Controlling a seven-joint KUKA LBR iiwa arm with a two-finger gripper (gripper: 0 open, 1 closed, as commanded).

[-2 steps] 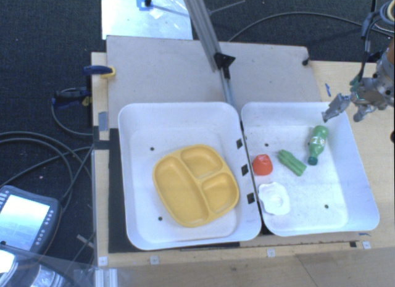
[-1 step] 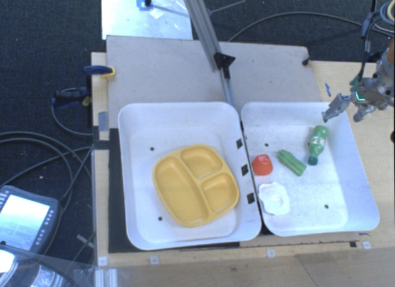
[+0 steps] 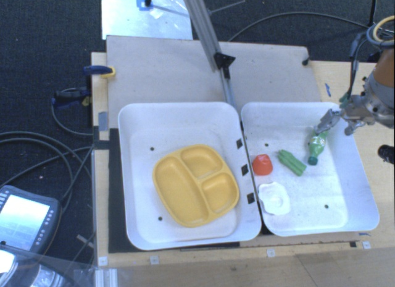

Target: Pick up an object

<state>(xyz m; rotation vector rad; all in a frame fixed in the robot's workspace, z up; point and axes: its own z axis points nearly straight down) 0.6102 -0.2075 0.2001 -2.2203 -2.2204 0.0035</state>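
We see no readable writing on anything. The green bottle [image 3: 316,147] stands near-vertical in the view in the right bin [image 3: 364,199], top toward the gripper [image 3: 326,124] just above it; whether its pincer is apart or together we cannot tell

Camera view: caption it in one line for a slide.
Gripper poised over the green bottle in the right bin; yellow tray sits in the left bin.
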